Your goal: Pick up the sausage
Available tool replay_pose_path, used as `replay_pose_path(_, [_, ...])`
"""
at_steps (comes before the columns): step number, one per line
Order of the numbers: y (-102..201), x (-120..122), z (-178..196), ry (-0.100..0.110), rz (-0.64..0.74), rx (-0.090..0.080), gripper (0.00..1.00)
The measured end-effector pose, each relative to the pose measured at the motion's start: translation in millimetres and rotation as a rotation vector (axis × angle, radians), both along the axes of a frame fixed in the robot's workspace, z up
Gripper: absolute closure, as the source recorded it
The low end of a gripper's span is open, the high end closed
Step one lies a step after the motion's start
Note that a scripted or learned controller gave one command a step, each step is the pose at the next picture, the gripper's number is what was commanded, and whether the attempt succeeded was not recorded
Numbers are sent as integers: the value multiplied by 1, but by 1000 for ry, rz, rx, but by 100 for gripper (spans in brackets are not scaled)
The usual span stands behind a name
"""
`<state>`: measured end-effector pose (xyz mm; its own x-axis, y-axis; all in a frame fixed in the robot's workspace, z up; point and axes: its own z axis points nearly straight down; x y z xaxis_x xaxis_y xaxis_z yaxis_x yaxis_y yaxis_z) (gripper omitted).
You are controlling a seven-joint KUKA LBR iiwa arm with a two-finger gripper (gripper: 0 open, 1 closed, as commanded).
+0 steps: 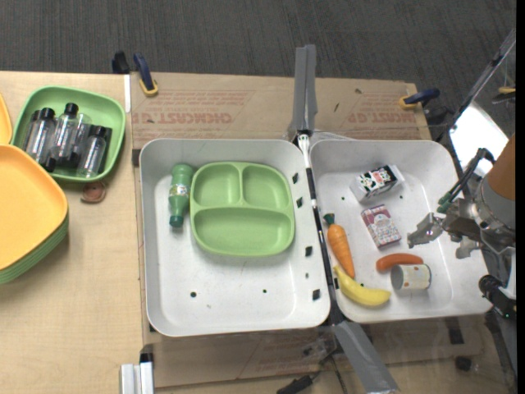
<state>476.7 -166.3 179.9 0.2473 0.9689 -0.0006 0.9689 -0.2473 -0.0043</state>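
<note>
Claw (445,238) over right bin (435,156), just right of sausage (399,262), apart

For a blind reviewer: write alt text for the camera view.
The gripper hovers at the right bin's right side, just above-right of the sausage, which lies beside a small cup. A carrot, banana and two cartons share that bin.

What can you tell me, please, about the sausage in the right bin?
The short, orange-red, smooth-skinned sausage lies flat and roughly crosswise in the right shallow white bin, slightly curved. Its right end sits against the top of a small white cup lying on its side. It appears whole. The gripper is beside it, up and to the right, apart from it.
</note>
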Motion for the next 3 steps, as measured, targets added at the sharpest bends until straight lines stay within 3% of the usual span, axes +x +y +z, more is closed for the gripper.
replay_pose_path(1, [19,0,-90,0,158,1,0])
replay_pose_path(2, [-33,0,-88,-4,317,0,0])
replay_pose_path(3, [4,66,-89,-2,112,0,0])
